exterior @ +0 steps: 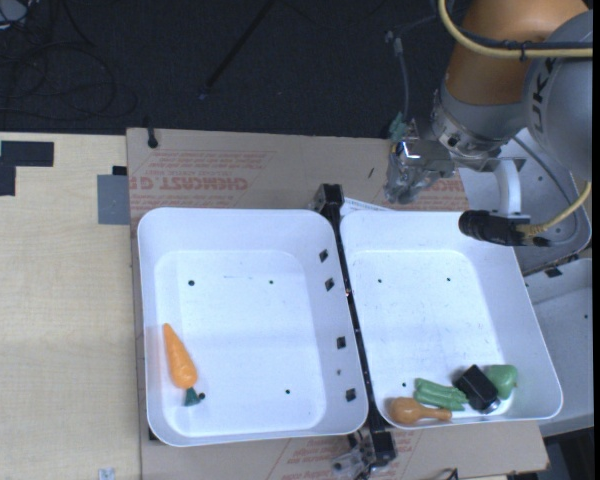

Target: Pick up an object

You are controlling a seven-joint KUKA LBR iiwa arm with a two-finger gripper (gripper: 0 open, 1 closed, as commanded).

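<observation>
An orange toy carrot [179, 359] with a small green top lies near the front left of the left bin [235, 226]. In the front right corner of the right bin [435, 231] several small things sit together: a tan pear-shaped piece [414, 411], a green pod [441, 395], a black block [476, 386] and a light green piece [502, 376]. My gripper [408, 180] hangs above the far rim of the right bin, well away from all of them, with nothing seen between its fingers.
The two white bins meet at a black divider strip [342, 308] on a cardboard sheet [250, 163]. A light wooden bench top [50, 308] lies to the left. The arm's grey and orange body [510, 58] occupies the upper right.
</observation>
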